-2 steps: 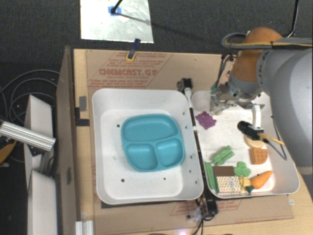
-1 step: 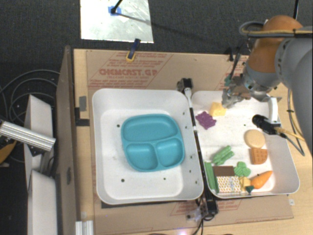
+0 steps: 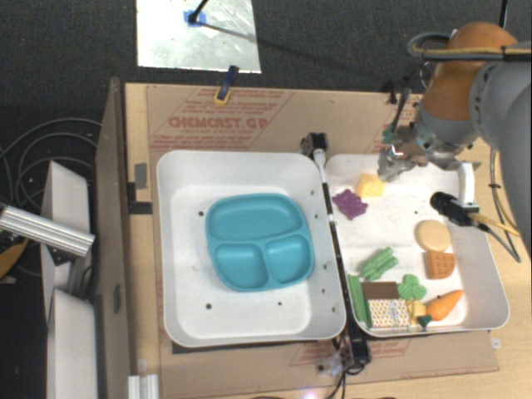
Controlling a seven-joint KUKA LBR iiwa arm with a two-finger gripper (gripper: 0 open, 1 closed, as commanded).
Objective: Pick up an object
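- From my seat, the claw (image 3: 394,163) hangs low over the far end of the right bin (image 3: 490,285), just beside the yellow piece (image 3: 371,186); I cannot tell how it is set, since the wrist hides it; nothing shows in its grip
- I judge the step in hand to be the approach; no object is lifted yet
- The yellow piece lies near the bin's far corner, by the divider between the bins; the purple piece (image 3: 349,203) lies just beside it, toward the near edge of the bench
- The next move, as I read it, calls for centring over the yellow piece, lowering squarely, and closing without nudging the purple one
- Further toward the near edge lie a round biscuit-like piece (image 3: 432,234), a waffle-like square (image 3: 439,263), a green pod (image 3: 377,264), a carrot (image 3: 444,304) and a small box (image 3: 387,312); they crowd that end, so I'd leave them
- The left bin (image 3: 187,181) carries a blue divided tray (image 3: 258,241), well apart from the claw
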